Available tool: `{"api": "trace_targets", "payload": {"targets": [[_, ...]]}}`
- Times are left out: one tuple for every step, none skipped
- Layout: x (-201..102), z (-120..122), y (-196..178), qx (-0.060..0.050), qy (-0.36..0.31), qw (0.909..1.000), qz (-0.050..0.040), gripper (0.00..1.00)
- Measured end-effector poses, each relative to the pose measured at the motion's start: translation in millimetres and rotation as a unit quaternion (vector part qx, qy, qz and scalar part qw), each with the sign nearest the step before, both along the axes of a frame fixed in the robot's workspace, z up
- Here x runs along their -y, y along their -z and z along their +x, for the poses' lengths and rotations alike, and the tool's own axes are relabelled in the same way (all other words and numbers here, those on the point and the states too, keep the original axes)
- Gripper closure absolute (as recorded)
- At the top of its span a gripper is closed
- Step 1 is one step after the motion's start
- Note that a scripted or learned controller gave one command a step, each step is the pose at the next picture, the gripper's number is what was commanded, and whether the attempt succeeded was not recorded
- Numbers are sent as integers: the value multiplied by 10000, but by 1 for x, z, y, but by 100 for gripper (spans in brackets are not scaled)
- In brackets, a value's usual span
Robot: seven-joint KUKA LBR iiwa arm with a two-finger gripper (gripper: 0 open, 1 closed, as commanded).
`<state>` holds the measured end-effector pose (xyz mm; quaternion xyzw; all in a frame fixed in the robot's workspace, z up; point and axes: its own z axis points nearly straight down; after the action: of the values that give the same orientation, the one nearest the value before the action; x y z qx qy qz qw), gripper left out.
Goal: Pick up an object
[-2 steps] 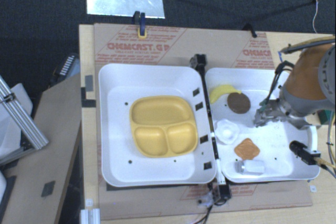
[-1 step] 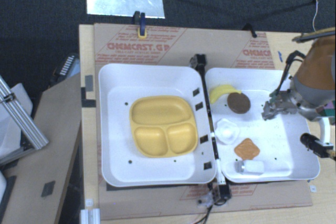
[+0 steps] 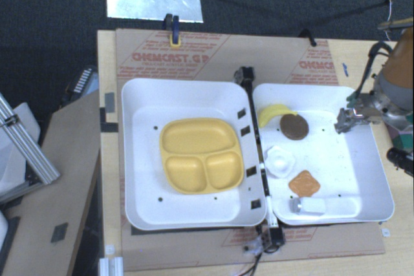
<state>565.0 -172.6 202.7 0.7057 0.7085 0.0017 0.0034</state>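
The end effector [image 3: 344,119] hangs over the right-hand rim of the right bin [image 3: 375,178], at the end of the grey arm [image 3: 394,84] that comes in from the right side of the view. It shows as a small dark metallic cluster; I cannot tell how it is set or whether anything is in its grasp, though no object appears under it against the white floor of the bin.

Nearest to it, off to its left across bare white floor, lies a round brown disc [image 3: 294,127], and touching that disc's far side is a yellow banana-like piece [image 3: 272,114] against the bin's left wall. Further from the end effector, down and to its left, sits a small white cup-like object [image 3: 278,161], hard to make out against the bin. Below that is an orange-brown, cookie-shaped piece [image 3: 304,184], and just beside it toward the bin's near edge a pale whitish block [image 3: 310,205].

Beyond the divider, well apart from the end effector, the left bin [image 3: 142,139] carries a yellow divided plate [image 3: 199,155] with three compartments, lying flat near its middle. Both bins rest on a brown cardboard sheet [image 3: 194,55] on the tabletop [image 3: 65,203].
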Motion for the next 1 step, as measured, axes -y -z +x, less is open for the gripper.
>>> {"api": "trace_targets", "payload": {"targets": [[0, 1, -26, -13, -1, 10000, 5, 100]]}}
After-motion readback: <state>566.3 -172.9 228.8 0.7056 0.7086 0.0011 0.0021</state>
